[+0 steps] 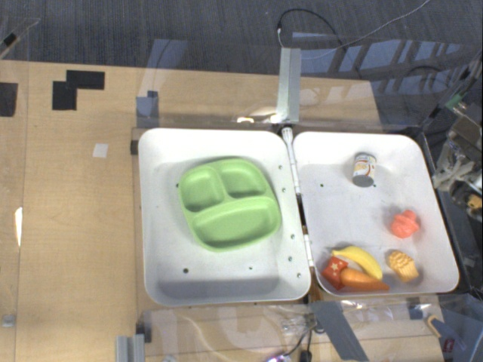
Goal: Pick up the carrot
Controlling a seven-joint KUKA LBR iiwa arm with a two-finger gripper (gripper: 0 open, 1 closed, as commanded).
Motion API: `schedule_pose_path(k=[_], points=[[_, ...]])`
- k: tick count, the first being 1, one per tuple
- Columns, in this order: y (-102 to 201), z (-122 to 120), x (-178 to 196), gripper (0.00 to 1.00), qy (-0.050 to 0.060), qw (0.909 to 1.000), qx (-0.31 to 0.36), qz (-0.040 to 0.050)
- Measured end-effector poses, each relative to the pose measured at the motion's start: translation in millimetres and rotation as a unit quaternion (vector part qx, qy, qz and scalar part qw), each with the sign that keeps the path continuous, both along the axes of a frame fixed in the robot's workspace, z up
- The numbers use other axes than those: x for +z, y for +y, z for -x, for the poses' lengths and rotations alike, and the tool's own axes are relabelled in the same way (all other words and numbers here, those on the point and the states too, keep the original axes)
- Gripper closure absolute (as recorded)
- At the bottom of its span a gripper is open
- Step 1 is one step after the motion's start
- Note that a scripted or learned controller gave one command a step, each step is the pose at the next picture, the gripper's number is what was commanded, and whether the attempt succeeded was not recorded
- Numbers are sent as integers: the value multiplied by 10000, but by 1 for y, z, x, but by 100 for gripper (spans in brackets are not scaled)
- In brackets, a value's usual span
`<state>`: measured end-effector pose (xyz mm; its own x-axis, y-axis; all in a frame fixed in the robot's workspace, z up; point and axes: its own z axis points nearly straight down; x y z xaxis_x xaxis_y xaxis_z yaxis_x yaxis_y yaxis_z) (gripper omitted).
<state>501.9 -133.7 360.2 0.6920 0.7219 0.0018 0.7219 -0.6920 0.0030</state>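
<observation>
Carrot (363, 280) lies in the near left corner of the right bin (423, 157), touching a banana (361, 260) and a red strawberry-like piece (333, 269). It looks like light, stiff, smooth plastic, tapered, best gripped across its thicker middle. The pincer's state cannot be told.

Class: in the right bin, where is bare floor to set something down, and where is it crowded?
Bare: the right bin's left half, between the can and banana. Crowded: the near edge, where banana, carrot, red pepper and pastry cluster.
</observation>
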Motion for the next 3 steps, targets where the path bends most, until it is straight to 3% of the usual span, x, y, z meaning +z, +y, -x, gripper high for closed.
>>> schedule_pose_path(k=[2, 3], points=[[1, -3, 22, 100, -32, 9999, 100, 3], [-59, -15, 75, 100, -3, 9888, -1491, -2]])
